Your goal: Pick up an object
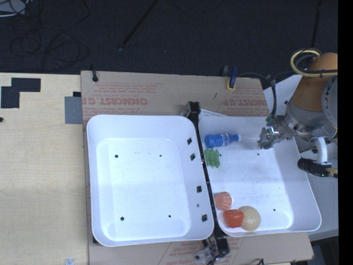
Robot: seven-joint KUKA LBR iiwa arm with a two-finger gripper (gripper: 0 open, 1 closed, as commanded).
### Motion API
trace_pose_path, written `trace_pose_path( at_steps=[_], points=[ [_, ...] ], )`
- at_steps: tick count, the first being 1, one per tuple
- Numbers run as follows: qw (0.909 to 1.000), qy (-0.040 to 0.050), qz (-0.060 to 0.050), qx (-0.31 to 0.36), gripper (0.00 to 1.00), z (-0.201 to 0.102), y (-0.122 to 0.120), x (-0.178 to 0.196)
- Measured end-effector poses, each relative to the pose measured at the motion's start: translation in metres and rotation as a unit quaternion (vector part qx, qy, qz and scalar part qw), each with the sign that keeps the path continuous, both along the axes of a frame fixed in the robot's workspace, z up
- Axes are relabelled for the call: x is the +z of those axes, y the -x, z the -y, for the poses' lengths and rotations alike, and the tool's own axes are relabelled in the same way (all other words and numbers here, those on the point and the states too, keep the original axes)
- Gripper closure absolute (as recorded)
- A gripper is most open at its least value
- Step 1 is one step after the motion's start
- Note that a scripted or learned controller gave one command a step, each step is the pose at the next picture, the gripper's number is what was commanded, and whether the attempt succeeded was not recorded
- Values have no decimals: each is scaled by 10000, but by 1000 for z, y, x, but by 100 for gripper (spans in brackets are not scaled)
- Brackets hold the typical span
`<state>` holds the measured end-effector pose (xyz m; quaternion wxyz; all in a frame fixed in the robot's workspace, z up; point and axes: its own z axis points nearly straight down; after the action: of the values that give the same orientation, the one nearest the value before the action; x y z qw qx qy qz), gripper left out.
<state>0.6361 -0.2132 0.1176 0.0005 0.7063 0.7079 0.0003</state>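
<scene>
In the right bin (292, 203) a blue bottle (220, 140) lies on its side near the far left corner, with a small green leafy item (212, 158) just below it. At the near left corner sit a pale orange round object (223, 200), a red object (234, 218) and a beige ball (250, 218), all close together. My gripper (267, 138) hangs over the bin's far right part, well right of the bottle, with nothing visibly between its fingers.
The left bin (99, 148) adjoins the right one along a black divider with clips (199, 164). Brown cardboard (143, 95) lies under both bins. The arm's grey and orange body (314, 101) stands over the right bin's far right edge.
</scene>
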Motion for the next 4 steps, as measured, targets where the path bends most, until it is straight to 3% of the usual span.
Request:
trace_pose_path(
  at_steps=[1,2,3,4],
  points=[
    [10000,-3,15,22,100,-72,-10,72],
    [10000,12,-9,-31,100,-1,12,82],
    [10000,-18,-40,1,100,-72,78,101],
    [10000,8,-10,-20,100,-5,62,88]
  ],
)
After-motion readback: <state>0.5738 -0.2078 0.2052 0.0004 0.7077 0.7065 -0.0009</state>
